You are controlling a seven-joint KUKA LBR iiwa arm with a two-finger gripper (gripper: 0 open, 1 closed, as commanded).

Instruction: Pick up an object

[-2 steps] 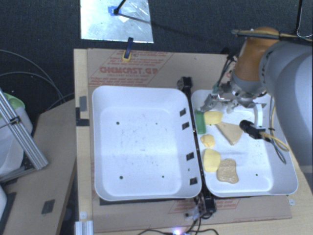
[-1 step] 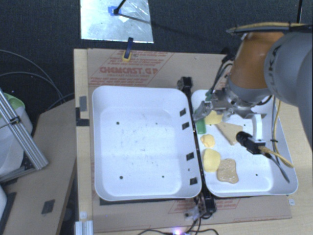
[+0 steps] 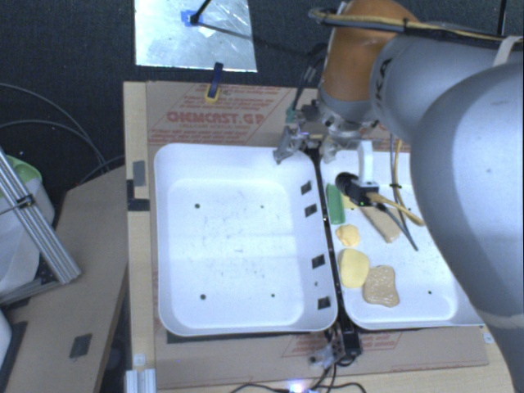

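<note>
**Ana:** Where is the gripper [image 3: 296, 144]?

**Ben:** Beyond the far end of the green stick [image 3: 334, 205] and a touch to its left, at the far corner where the left bin [image 3: 229, 244] meets the right bin [image 3: 426, 297]; the grey arm [image 3: 458, 113] comes in from the stick's right, with its orange band [image 3: 360, 47] above the wrist

**Ana:** Open or closed?

**Ben:** I cannot tell from here; the metal at the tip is too small and blurred to read

**Ana:** And the things to pick up?

**Ben:** All in the right bin; the green stick lies lengthwise against that bin's left wall; just past the stick's near end sits a small yellow lump [image 3: 349, 236], and nearer us again a larger yellow lump [image 3: 354, 268], the two close together; a tan lump [image 3: 381, 286] rests just right of the larger one, touching it or nearly so; to the right of the stick a wooden-handled tool [image 3: 386, 222] lies at a slant, angling away from the stick as it comes toward us

**Ana:** Is the gripper near any of them?

**Ben:** It stands apart from the stick's far end; it is well apart from the lumps
</note>
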